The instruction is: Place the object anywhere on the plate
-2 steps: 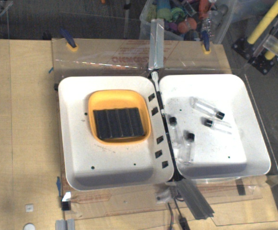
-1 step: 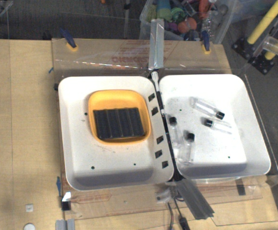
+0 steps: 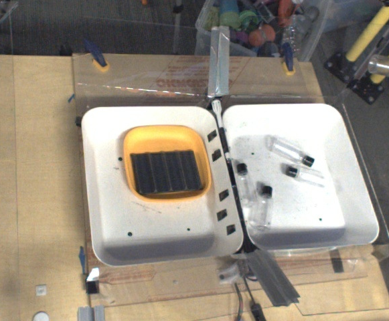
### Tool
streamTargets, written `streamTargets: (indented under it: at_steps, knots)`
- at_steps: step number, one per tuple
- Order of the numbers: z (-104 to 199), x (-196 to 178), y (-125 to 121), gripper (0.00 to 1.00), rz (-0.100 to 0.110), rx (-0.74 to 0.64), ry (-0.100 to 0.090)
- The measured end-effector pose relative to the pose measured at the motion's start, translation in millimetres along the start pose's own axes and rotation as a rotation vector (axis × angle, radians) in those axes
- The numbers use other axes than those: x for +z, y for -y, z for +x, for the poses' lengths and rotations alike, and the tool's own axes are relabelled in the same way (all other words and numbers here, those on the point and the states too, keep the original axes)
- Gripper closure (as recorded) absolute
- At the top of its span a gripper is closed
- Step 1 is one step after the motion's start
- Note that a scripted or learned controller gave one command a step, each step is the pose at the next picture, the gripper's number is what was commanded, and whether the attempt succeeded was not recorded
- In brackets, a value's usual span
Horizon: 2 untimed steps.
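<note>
Plate (image 3: pixel 167 139), glossy orange and rounded-square, sits in the left bin (image 3: pixel 107 226) bearing a ribbed black block (image 3: pixel 166 172). Clear plastic vials (image 3: pixel 291 154) with black caps lie scattered in the right bin (image 3: pixel 328 206). End effector state: cannot tell.

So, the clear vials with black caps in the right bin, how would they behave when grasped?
The vials lie on their sides and look round, so they would probably roll if nudged. Their clear, smooth walls may slip between fingers. They look small and thin, so probably light.
</note>
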State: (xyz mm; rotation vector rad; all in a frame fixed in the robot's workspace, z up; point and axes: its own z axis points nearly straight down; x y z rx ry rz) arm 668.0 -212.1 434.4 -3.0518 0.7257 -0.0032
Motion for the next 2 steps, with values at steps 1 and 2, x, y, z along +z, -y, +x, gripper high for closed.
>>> streamTargets:
  at_steps: [1,2]
  knots:
    - [3.4,0.6,-7.0,1.00,0.000,-0.270,0.002]
    - [3.2,0.5,-6.5,1.00,0.000,-0.272,0.002]
